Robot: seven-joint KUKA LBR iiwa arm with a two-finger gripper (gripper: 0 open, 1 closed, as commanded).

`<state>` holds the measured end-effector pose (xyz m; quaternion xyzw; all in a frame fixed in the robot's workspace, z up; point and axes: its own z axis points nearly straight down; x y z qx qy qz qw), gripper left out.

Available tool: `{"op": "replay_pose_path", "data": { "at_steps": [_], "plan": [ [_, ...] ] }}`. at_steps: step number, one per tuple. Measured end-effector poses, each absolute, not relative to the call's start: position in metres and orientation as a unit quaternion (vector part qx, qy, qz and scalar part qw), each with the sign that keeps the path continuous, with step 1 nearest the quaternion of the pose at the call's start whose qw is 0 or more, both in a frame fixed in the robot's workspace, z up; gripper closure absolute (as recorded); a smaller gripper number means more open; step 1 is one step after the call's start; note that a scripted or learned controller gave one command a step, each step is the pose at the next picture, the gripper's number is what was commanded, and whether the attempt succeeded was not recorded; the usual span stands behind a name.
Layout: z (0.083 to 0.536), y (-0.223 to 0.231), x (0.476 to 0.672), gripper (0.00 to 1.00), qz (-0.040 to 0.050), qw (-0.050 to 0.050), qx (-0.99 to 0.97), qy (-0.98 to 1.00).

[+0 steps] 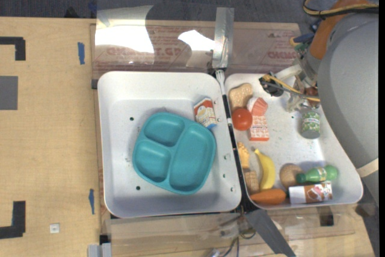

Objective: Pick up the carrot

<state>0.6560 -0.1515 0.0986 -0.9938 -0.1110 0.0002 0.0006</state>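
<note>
The carrot (269, 196) is a short orange piece lying flat at the front edge of the right bin (343, 156), just in front of a banana (266, 169). My gripper (299, 97) hangs over the back of that bin, next to a jar with a green lid (311, 124), far from the carrot. The grey arm covers the bin's right side. The gripper's tips are lost among cables and the wrist hardware.
Around the carrot lie a brown round thing (289, 173), a green bottle (317, 175) and a red-labelled can (310, 192). Further back are a tomato (242, 118), a bread slice (240, 95) and a pink carton (258, 120). The left bin (114, 129) holds a teal divided plate (174, 152) and a small carton (206, 112).
</note>
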Motion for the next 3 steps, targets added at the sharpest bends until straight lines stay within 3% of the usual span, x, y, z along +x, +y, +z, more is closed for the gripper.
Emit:
{"op": "replay_pose_path", "data": {
  "at_steps": [1, 2, 3],
  "plan": [
    [0.198, -0.133, 0.62, 1.0, -0.0049, 0.0, -0.993, -0.122],
    [0.097, -0.14, 0.605, 1.0, -0.0024, 0.0, -0.989, -0.147],
    [0.171, -0.123, 0.608, 1.0, -0.0028, -0.001, -0.974, -0.228]
  ]
}}
